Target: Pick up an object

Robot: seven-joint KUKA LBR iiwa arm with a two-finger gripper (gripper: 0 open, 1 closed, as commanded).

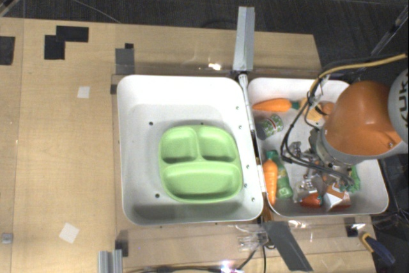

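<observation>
In the right bin [377, 204] lie several toy foods: a carrot [273, 105] at the back, a small green-labelled can [271, 125] below it, another carrot [270, 179] along the left wall with a green item [283, 187] beside it, and red and white pieces [332, 199] near the front. My gripper [314, 187] hangs low over those front pieces, under the orange band [360, 119] of the arm. Cables and the wrist cover much of the bin's right half.
The left bin [137, 137] holds a light green divided tray [200, 162]. A metal post [243, 38] stands behind the wall between the two bins. Wooden bench surface stretches to the left, with black patches at the far corner.
</observation>
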